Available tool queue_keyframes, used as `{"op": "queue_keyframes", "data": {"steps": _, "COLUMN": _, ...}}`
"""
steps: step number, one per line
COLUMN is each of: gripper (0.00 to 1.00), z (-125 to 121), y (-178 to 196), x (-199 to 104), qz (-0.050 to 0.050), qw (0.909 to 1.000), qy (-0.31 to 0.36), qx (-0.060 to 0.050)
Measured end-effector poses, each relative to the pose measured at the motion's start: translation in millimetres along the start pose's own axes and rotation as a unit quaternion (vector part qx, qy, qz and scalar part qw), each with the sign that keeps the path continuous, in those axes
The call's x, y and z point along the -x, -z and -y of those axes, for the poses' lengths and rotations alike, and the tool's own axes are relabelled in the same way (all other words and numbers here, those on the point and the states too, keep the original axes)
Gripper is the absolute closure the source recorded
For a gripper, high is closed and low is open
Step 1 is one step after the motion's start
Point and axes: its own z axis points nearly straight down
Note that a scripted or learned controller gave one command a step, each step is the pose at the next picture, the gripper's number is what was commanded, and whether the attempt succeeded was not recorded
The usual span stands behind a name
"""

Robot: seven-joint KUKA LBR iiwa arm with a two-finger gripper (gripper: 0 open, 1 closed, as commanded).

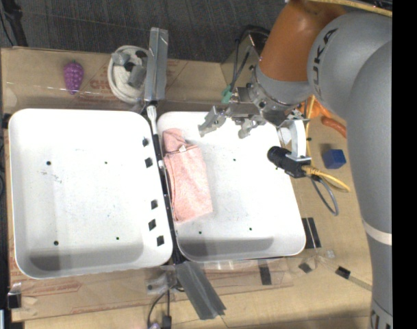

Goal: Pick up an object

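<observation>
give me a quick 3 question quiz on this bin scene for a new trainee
1. True or false: the pink cloth lies in the right bin, against its left wall.
2. Multiple choice: where is the gripper? A) above the right bin's far edge, apart from the cloth B) pressed onto the cloth C) over the left bin
3. Short answer: what small purple thing lies on the bench beyond the left bin?

Key
1. True.
2. A.
3. A purple grape-like toy, next to a white roll.
</observation>
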Motion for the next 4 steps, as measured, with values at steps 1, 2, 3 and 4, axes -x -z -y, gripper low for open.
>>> {"op": "queue_keyframes", "data": {"steps": 1, "gripper": 0.00, "z": -10.6, "y": -98.3, "x": 20.3, "qz": 0.000, "qw": 1.0000, "qy": 0.003, "qx": 0.000}}
{"op": "queue_keyframes", "data": {"steps": 2, "gripper": 0.00, "z": -27.6, "y": -163.3, "x": 6.3, "qz": 0.000, "qw": 0.9991, "qy": 0.043, "qx": 0.001}}
{"op": "queue_keyframes", "data": {"steps": 3, "gripper": 0.00, "z": -47.9, "y": -163.6, "x": 0.2, "qz": 0.000, "qw": 0.9989, "qy": 0.046, "qx": 0.002}}
{"op": "queue_keyframes", "data": {"steps": 4, "gripper": 0.00, "z": -47.4, "y": -163.4, "x": 10.4, "qz": 0.000, "qw": 0.9980, "qy": 0.062, "qx": 0.003}}
